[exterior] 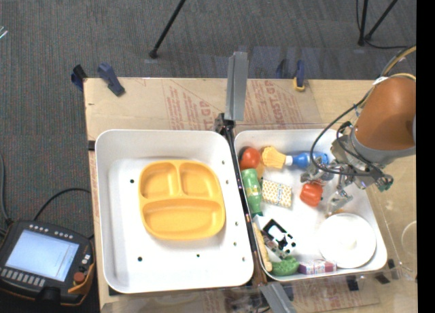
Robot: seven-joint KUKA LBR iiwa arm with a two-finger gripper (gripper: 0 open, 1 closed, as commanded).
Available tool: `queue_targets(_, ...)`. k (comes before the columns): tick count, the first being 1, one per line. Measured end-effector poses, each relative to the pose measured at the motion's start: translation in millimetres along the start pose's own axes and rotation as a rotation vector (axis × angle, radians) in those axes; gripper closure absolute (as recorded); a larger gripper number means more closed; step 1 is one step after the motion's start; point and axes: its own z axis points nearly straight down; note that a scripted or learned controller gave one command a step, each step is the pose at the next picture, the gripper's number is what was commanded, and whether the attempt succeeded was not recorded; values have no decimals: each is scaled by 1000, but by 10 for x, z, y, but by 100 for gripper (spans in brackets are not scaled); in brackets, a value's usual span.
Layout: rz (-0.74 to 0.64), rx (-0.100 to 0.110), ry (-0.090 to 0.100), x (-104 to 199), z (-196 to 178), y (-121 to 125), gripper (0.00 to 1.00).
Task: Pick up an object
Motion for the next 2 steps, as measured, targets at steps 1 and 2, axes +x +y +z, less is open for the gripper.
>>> queue_targets(1,-102,1,-2,-93,-7,-2,0)
queue_targets(2,-145,1,-6,60,-17,68,0)
